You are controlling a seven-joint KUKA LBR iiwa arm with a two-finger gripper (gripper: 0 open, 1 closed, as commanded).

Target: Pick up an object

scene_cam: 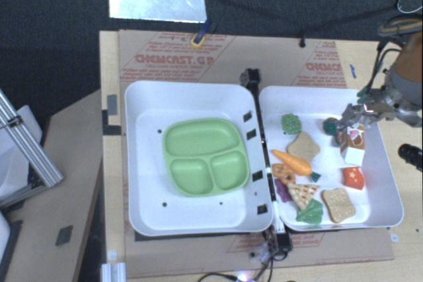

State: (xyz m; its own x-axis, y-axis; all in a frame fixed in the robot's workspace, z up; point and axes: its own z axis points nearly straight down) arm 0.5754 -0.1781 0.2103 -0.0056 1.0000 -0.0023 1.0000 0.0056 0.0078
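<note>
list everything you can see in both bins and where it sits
bins: 2, white, side by side on the bench
tray: 1, green, three compartments, in the left bin
carrot: 1, orange, middle of the right bin
bread slices: 2, tan, one above the carrot, one at the near right
broccoli: 1, green, far side of the right bin
waffle wedge: 1, tan, near edge
red block: 1, red, right side
carton: 1, white and red, beneath the gripper
gripper: 1, grey, over the right bin's far right

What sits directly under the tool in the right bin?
The tool hangs over the shallow white right bin, above a white-and-red carton-shaped toy and beside a dark teal round toy. The tool covers the carton's top end, so contact cannot be judged.
</note>
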